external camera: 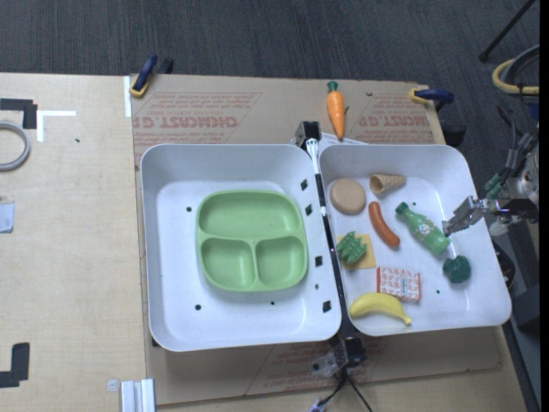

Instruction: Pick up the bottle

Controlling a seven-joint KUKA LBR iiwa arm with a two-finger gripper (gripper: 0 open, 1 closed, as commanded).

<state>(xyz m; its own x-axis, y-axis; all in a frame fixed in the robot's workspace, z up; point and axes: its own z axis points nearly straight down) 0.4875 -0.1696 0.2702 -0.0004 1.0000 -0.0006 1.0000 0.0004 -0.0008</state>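
Nearest the camera, a cable clip (pixel 341 356) sits on the table (pixel 69 273) at the bins' front seam. Going left to right: the left bin (pixel 163 256) holds a green three-part tray (pixel 252 240) at its centre. At the seam between the bins, a carrot (pixel 334 110) lies on the cardboard just beyond the rims, at 12 o'clock.

Inside the right bin (pixel 480 312), a green leafy toy (pixel 351 248) on a yellow slice rests at 9 o'clock, a tan round bun (pixel 347 196) at 11 o'clock, a cone (pixel 387 183) at 12 o'clock, and a sausage (pixel 383 225) near the middle. A banana (pixel 380 307) lies at 6 o'clock, with a red-and-white packet (pixel 399 283) just beyond it.

The bottle (pixel 423 229), green, lies on its side right of centre, cap toward 10 o'clock. Broccoli (pixel 457 269) sits near its base end at 4 o'clock.

The gripper (pixel 452 225) reaches in low from 3 o'clock over the bin's right wall, slanting down toward the bottle's base. Its fingers (pixel 461 213) sit right beside that end, close to touching; I cannot tell how far apart they are, or whether they have the bottle between them.
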